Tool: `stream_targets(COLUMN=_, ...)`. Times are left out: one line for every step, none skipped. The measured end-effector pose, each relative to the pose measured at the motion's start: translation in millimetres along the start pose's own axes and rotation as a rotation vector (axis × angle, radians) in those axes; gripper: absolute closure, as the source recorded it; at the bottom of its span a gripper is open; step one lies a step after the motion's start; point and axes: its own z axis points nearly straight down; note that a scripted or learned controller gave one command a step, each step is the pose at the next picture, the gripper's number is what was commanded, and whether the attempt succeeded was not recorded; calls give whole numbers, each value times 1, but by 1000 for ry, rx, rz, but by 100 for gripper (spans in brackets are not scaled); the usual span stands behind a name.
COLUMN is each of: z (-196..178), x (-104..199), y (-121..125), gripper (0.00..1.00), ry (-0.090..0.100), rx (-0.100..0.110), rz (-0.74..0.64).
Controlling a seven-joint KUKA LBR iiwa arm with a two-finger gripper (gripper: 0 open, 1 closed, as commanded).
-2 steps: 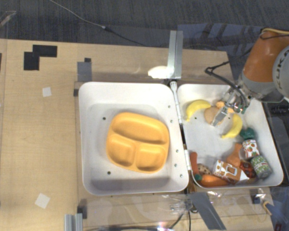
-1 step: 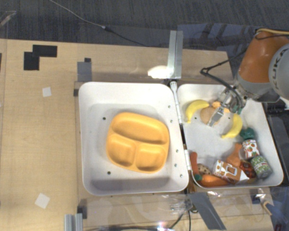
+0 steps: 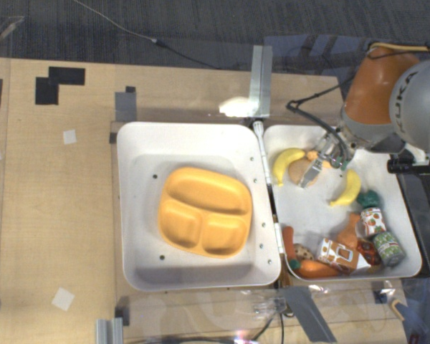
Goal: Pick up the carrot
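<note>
Even bright overhead light, glare patch on bench (image 3: 235, 107), soft shadows, slightly grainy, mild blur

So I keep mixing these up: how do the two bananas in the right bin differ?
The upper banana lies near the bin's left wall, beside the gripper; the lower banana lies nearer the bin's middle, just below the gripper. The upper one looks thicker and curves around a brownish item; the lower one looks slimmer and lies alone. Both are yellow and curved.

Orange carrot (image 3: 317, 268) flat, right bin's (image 3: 301, 201) front
</note>
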Motion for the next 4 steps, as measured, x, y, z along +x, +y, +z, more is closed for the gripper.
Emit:
stream_targets(z=-15, x=-3, y=2, gripper=100, ry=-10, rx=-5, rz=-4)
stream_targets(z=-24, x=17, y=21, gripper=100, ry=-4, rx=-9, rz=252)
stream_targets(z=-102, x=51, y=86, gripper=100, ry=-10, rx=-14, rz=15)
stream_targets(z=-99, x=161, y=73, gripper=100, ry=-2, rx=-12, rz=72)
